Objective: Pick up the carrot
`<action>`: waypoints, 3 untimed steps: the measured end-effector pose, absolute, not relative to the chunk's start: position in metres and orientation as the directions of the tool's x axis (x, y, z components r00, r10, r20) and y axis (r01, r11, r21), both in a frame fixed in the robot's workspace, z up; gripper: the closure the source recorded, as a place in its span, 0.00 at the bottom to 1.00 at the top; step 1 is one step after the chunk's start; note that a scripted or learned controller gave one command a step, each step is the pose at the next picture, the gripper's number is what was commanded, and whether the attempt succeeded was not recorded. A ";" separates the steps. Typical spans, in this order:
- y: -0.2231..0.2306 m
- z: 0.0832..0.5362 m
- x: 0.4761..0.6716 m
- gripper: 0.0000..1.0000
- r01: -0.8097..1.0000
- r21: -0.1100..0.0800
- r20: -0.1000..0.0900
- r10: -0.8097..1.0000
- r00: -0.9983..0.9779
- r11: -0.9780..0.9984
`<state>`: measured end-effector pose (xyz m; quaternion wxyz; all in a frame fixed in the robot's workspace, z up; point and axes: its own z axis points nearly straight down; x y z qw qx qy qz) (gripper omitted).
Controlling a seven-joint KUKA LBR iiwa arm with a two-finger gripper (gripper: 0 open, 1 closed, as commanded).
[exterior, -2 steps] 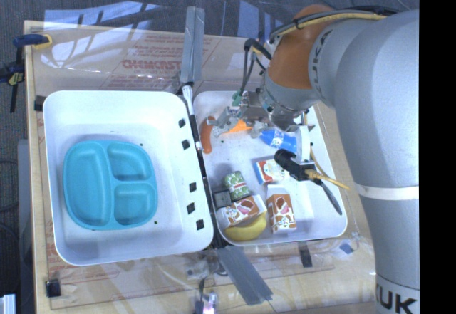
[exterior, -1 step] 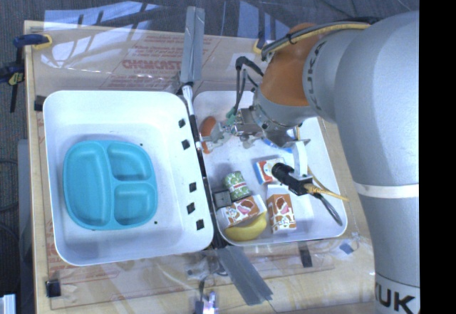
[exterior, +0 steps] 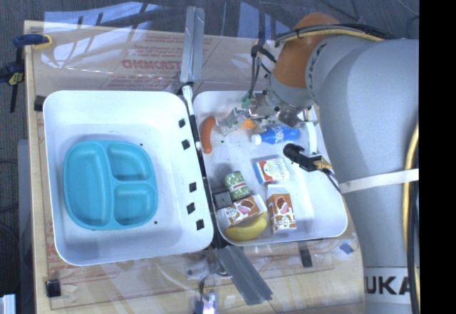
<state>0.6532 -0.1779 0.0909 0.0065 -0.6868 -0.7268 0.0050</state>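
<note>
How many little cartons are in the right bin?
3: one carton mid-bin below the blue bottle, one near the front right, one just above the banana. The arm may hide others.

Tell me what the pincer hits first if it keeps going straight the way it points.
The pincer points toward the picture's left, low over the right bin. The carrot by that bin's left wall looks first in line, though depth is unclear from this slanted view.

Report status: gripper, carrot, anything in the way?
Two-finger gripper low in right white bin, far end. Orange carrot lies by left wall, not held. Blue bottle beside gripper.
</note>
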 end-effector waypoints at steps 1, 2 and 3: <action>-0.175 0.101 0.654 1.00 0.998 -0.017 0.001 0.998 -0.066 0.066; -0.175 0.101 0.654 0.00 0.998 -0.017 0.002 0.998 -0.067 0.067; -0.181 0.093 0.658 0.00 0.993 -0.002 0.001 0.993 -0.118 0.118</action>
